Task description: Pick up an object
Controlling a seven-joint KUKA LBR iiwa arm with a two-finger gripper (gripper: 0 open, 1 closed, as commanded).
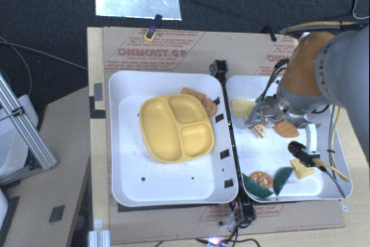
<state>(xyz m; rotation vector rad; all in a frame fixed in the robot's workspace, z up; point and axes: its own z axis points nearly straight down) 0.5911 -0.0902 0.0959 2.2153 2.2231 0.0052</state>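
My gripper [258, 120] is low in the right bin [329, 191], near its upper left part. Just under its tip lies a small tan piece [259, 131]; the view does not show whether the piece is gripped. A pale yellow wedge [240, 107] rests just left of the gripper. Directly to the right of the gripper sits an orange-brown cookie [286, 128]. At the bin's front lie a pretzel [261, 179], a dark green leaf-shaped piece [282, 179] and a yellow cheese chunk [300, 169].
The left bin [124, 182] holds a yellow divided plate [174, 127], with brown cookies [203, 102] against its upper right rim. A black divider [228, 124] runs between the bins. The arm's grey and orange body [324, 72] hangs over the right bin's back.
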